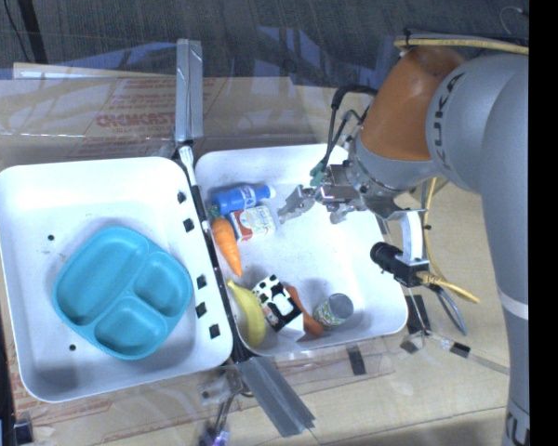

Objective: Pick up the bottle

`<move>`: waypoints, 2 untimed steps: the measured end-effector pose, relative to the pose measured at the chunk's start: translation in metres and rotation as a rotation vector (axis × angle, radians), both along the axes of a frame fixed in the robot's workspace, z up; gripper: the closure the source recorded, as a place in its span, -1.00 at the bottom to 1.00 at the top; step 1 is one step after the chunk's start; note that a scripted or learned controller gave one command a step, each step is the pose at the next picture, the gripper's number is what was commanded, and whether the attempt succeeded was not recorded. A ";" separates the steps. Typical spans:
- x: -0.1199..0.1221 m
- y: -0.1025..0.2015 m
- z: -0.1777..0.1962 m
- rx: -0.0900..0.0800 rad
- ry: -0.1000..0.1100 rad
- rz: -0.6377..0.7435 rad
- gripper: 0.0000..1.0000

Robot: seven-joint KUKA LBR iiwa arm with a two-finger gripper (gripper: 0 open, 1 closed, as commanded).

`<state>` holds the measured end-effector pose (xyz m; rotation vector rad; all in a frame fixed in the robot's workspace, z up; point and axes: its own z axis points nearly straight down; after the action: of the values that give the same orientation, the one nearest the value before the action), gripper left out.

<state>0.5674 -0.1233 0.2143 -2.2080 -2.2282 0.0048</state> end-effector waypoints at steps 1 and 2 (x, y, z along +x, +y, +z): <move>0.087 0.043 -0.024 -0.001 -0.001 -0.005 -1.00; 0.071 0.035 -0.023 0.000 0.000 0.216 -1.00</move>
<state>0.6379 -0.0885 0.1912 -1.9551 -2.4535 0.0049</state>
